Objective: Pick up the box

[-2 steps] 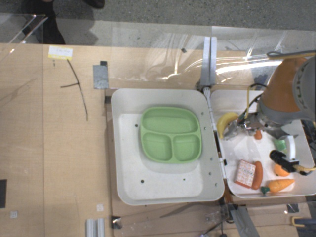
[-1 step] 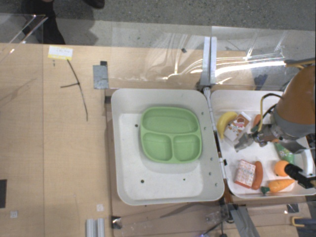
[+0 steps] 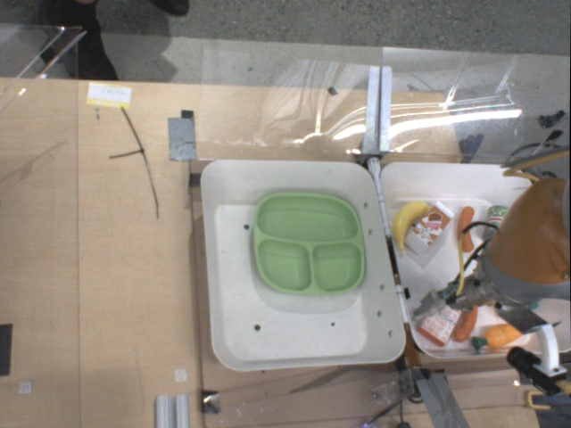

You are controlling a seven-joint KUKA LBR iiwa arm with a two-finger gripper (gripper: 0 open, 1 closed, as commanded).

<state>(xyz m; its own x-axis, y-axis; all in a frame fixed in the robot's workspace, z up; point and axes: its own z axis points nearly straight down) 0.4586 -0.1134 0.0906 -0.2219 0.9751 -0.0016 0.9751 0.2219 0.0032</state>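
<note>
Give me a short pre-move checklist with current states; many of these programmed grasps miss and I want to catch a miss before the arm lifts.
1. Gripper is low in the right bin, over the toys at its near end: ok.
2. Box targeted: a red and white box lies right under the gripper, a second box sits beside the banana; which is meant: cannot tell.
3. Box seen between the fingers: cannot tell, the wrist blocks that spot.
4. Neighbours clear of the grasp: not ok, a carrot touches the near box.
5. Green divided plate in the left bin, away from the arm: ok.
</note>
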